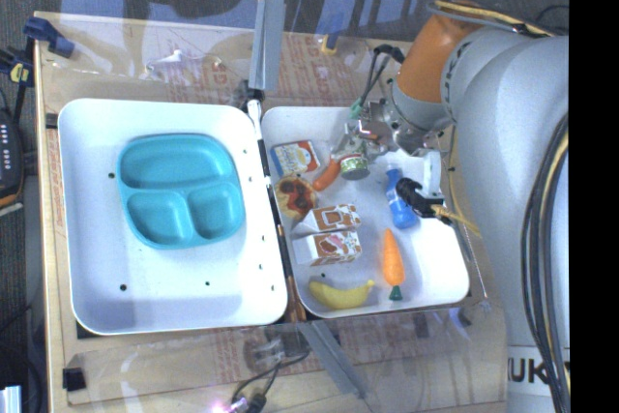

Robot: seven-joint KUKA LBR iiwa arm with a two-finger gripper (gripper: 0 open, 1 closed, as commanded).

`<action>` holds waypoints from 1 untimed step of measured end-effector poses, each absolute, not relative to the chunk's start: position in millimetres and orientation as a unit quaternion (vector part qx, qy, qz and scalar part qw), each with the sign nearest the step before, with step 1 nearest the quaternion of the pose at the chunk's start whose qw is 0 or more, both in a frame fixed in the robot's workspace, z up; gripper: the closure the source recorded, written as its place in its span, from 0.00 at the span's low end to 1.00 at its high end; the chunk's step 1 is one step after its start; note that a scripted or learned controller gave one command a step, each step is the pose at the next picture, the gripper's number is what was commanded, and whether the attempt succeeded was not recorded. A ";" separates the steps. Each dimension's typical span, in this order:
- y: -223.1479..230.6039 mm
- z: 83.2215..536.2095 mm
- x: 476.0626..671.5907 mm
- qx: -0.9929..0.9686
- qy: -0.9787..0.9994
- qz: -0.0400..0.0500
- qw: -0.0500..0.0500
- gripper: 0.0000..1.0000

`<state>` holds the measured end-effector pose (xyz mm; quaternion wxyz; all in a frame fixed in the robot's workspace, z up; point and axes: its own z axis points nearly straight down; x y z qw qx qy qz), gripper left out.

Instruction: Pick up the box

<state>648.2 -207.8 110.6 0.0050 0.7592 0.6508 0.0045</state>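
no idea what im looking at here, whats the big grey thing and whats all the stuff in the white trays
The big grey thing with the orange band is a robot arm, reaching in from the right. One fixed camera looks down on the bench at a slant. Its end effector hangs over the right bin; I cannot see anything held in it. That bin holds small boxes, a banana, two toy carrots, a blue bottle and a small can. The left bin holds a teal divided tray.

Turquoise tray (180, 186) in white bin (82, 285) — orange carrot (392, 258), yellow banana (340, 294), blue bottle (399, 202).
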 end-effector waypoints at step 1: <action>-142.7 131.1 602.5 0.756 0.654 -0.002 -0.001 1.00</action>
